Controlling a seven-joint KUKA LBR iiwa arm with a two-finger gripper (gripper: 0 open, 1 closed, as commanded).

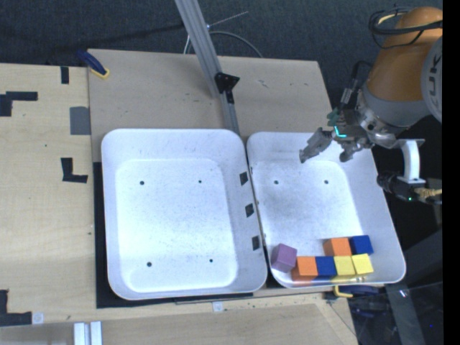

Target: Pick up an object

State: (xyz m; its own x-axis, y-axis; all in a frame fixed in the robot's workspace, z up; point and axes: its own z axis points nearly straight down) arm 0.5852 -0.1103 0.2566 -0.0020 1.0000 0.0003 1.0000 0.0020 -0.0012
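Note:
Several small blocks lie along the near edge of the right bin (309,192): a purple block (284,256) at the left, then an orange block (307,266), a blue block (325,266), yellow blocks (353,265), another orange block (336,247) and a blue block (360,244). My gripper (330,149) hangs over the far right corner of that bin, well away from the blocks. Its two fingers are spread apart, with nothing between them.
The left bin (172,214) sits beside the right one, with black clips along the shared wall. A slanted metal pole (205,45) rises behind the bins. The wooden bench carries black tape marks at the left.

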